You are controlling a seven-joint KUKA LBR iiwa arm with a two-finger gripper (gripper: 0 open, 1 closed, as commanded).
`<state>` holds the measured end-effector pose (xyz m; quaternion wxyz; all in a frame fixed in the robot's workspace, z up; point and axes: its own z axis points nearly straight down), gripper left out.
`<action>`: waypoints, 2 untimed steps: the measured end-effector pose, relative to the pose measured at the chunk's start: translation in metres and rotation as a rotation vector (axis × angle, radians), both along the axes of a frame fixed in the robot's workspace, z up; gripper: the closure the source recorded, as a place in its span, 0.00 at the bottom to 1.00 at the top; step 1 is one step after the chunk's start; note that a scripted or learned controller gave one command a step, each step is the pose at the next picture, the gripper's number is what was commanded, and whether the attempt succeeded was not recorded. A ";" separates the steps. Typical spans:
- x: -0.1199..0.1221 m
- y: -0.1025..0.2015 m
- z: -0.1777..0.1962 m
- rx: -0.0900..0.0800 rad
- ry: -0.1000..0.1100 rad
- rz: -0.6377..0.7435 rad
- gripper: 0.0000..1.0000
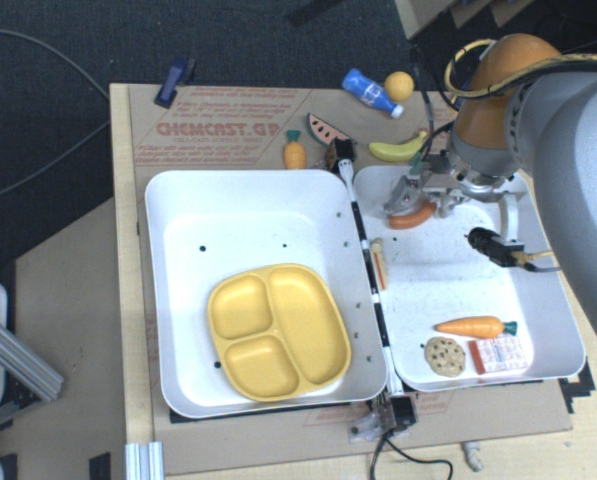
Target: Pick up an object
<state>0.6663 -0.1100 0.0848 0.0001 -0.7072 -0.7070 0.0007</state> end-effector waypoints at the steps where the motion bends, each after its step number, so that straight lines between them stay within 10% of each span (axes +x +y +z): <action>1: 0.000 0.008 0.000 0.000 0.000 0.001 0.00; 2: 0.000 -0.001 0.000 -0.001 -0.001 0.001 0.00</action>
